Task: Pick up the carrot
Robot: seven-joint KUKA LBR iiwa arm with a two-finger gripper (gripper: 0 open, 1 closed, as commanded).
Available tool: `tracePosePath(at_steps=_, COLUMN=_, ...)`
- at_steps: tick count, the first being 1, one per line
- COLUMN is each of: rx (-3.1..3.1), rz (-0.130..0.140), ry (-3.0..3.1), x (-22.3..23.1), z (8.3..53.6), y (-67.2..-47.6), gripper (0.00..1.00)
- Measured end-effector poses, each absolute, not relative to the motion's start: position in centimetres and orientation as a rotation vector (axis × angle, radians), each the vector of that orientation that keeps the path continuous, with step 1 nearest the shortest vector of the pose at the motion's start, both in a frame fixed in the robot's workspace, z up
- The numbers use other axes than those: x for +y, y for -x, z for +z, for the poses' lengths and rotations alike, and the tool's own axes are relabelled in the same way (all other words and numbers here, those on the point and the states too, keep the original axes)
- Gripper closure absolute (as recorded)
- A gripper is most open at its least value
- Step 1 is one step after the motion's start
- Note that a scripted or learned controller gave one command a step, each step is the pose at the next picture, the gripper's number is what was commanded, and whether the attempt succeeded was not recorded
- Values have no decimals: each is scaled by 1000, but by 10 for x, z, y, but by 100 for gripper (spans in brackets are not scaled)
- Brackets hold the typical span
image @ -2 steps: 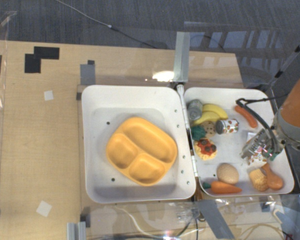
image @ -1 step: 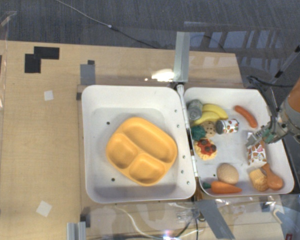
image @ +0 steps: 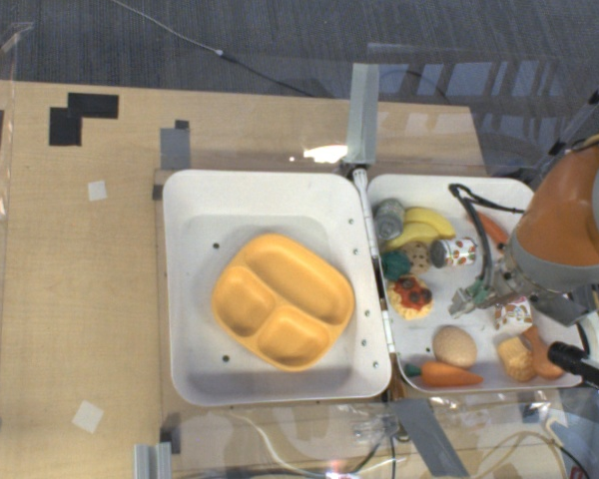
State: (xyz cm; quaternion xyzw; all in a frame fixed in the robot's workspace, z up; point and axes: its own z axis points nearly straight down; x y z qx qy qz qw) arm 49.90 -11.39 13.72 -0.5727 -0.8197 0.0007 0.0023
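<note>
The carrot (image: 449, 374) is a short orange root lying flat along the near wall of the right bin (image: 419, 190), just below a tan egg-shaped piece (image: 454, 345). My gripper (image: 472, 299) hangs over the middle of the right bin, up and slightly right of the carrot and apart from it. The grey arm with its orange band (image: 569, 218) comes in from the right and covers that side of the bin. Nothing of the carrot is hidden.
The right bin also holds a banana (image: 426, 228), a grey can (image: 389, 218), a small labelled tin (image: 457, 253), a pizza slice (image: 411, 295), a bread piece (image: 516, 359) and a red-orange strip (image: 492, 230). In the left bin (image: 190, 267) lies a yellow divided plate (image: 283, 299).
</note>
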Motion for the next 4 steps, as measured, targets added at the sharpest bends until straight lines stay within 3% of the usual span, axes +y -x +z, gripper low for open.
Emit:
tracePosePath(at_steps=1, rx=-2209, rz=-4, ry=2235, x=-95, z=133, y=-488, gripper=100)
tracePosePath(at_steps=2, rx=-2297, rz=-7, ry=2160, x=-169, z=212, y=-499, gripper=100)
tracePosePath(at_steps=3, rx=-2101, rz=-6, ry=2341, x=-122, z=232, y=-489, gripper=100)
tracePosePath(at_steps=4, rx=-1920, rz=2, ry=2484, x=-116, z=143, y=-487, gripper=100)
